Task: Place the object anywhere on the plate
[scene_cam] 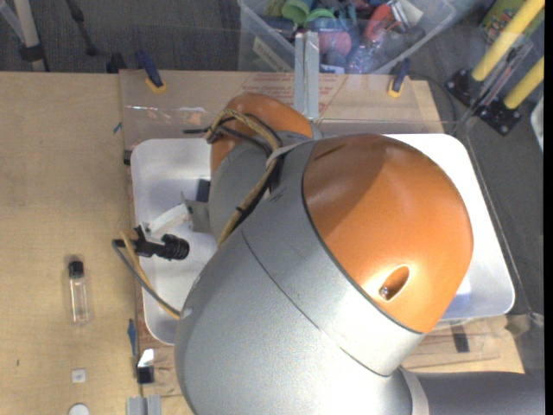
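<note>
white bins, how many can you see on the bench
2: the left bin under the arm's wrist, and the right bin behind the arm. The arm hides much of both.

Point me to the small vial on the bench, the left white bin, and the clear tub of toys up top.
small vial [79,290]: camera view, on its clear glass body.
left white bin [149,164]: camera view, on its bare upper-left rim.
clear tub of toys [259,24]: camera view, on its front left wall.

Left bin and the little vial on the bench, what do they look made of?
The left bin looks like white plastic with a smooth, faintly glossy finish: rounded moulded corners and soft highlights. The vial looks like clear glass or clear plastic, too small to tell which, since the bench shows through it; its dark cap is probably plastic.
</note>
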Robot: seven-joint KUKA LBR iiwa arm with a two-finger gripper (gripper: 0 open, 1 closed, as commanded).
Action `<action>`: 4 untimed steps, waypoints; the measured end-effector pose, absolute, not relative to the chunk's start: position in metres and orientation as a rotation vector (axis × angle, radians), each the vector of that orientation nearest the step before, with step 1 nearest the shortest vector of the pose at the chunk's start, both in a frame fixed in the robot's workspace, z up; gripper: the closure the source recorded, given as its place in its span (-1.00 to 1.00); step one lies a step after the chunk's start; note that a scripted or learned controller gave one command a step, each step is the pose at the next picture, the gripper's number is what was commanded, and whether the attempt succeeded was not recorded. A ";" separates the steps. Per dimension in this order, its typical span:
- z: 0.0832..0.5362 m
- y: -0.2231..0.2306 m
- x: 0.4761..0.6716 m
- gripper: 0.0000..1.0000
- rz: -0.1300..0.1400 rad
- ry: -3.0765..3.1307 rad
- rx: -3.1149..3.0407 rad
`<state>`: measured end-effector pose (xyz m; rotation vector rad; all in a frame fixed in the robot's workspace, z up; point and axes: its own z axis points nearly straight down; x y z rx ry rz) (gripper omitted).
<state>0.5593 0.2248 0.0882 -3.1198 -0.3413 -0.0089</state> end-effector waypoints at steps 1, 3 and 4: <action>0.091 0.225 0.484 1.00 -0.015 -0.588 -3.083; 0.091 0.224 0.482 1.00 -0.010 -2.142 -2.299; 0.171 0.140 0.479 1.00 0.003 -2.260 -2.181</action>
